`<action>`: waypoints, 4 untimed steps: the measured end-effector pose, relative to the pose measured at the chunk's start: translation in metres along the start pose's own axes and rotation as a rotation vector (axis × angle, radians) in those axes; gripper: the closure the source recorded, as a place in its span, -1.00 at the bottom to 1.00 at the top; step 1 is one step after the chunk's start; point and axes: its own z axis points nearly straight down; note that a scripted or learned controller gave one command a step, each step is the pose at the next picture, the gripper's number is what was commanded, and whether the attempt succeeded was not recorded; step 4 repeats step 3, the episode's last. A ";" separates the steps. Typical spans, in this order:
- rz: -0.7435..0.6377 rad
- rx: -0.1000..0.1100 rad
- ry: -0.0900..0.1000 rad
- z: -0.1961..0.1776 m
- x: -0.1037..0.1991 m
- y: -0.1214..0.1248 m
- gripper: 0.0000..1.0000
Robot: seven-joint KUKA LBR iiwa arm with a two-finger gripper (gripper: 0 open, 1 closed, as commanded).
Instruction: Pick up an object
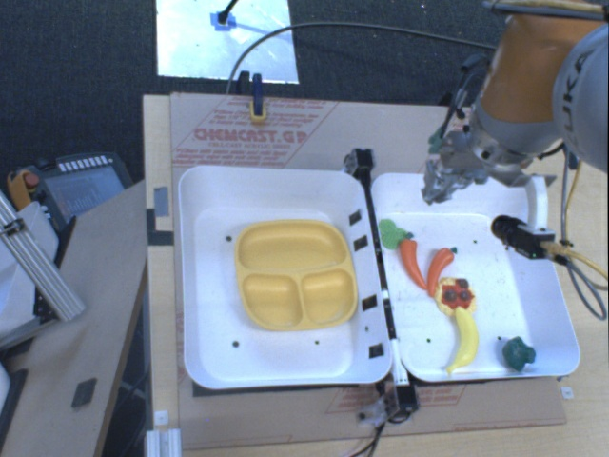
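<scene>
— Which one?
— The carrot (pixel 411 261), mid right bin (pixel 547 298), apart from the banana (pixel 464 339); my jaws (pixel 440 188) hang above the bin's back edge; I can't tell their gap; descend centred, straddling it.

A brown cardboard sheet (pixel 285 127) with red lettering lies on the bench under both bins. A yellow clamp (pixel 257 103) with a dark handle grips its far edge. Beyond it, a shiny silver square (pixel 224 27) sits on dark carpet (pixel 76 55), with a small blue piece on it and a black cable (pixel 381 31) curving off toward the right. To the left stand a handheld control pendant (pixel 81 187) with a red button and a slanted aluminium bar (pixel 38 265).
</scene>
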 end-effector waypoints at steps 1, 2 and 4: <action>0.001 0.000 0.000 0.004 0.041 -0.030 1.00; -0.002 -0.002 0.002 0.013 0.091 -0.040 1.00; -0.001 0.000 0.001 0.013 0.134 -0.063 1.00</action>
